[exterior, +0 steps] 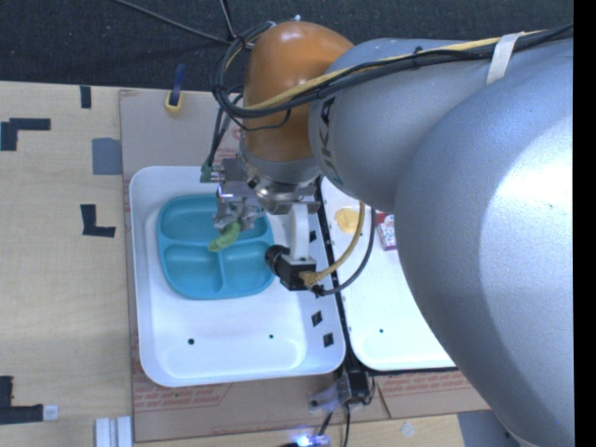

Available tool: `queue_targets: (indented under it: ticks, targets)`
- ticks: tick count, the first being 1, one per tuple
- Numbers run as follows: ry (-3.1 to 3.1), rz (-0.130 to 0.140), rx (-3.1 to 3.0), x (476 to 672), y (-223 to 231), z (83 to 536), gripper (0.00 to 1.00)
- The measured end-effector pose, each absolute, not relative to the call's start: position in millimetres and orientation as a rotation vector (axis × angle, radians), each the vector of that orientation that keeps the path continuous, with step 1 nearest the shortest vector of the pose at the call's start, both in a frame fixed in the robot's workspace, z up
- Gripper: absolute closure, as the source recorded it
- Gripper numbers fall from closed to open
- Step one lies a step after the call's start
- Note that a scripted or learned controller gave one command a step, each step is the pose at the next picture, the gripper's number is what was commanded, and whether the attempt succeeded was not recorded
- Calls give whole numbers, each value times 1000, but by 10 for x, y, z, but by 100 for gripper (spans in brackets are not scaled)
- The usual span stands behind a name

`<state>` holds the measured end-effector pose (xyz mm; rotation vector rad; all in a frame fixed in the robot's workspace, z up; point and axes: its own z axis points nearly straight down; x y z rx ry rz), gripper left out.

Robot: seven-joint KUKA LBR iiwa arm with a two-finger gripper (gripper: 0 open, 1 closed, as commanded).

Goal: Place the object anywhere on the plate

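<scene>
- Hovering over the left bin (233,357): claw (238,214) sits above the blue plate (191,259), at the plate's upper right part.
- Green object (224,241) is at the claw tips, over or on the plate's divider ridge; can't tell whether it's resting on the plate or hanging just above it.
- Claw state: fingers look narrow with the green thing between them, so I read it as gripped, though the view is tight.
- Handling, my guess: small, thin, elongated, probably a light plastic or rubbery toy piece. May flex, low break risk.
- Best hold: across the narrow width near the middle; an end grip would let it swing.
- Right bin (410,343) holds a yellow item (348,220), not relevant.
</scene>
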<state>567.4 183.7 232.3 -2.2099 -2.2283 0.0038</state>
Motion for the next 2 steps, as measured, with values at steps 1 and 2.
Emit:
queue_targets:
  ticks: [1,2]
  targets:
    - [-2223,10,-2217,5649,1886,2117,100]
    - [-2222,7,-2218,5652,1886,2129,0]
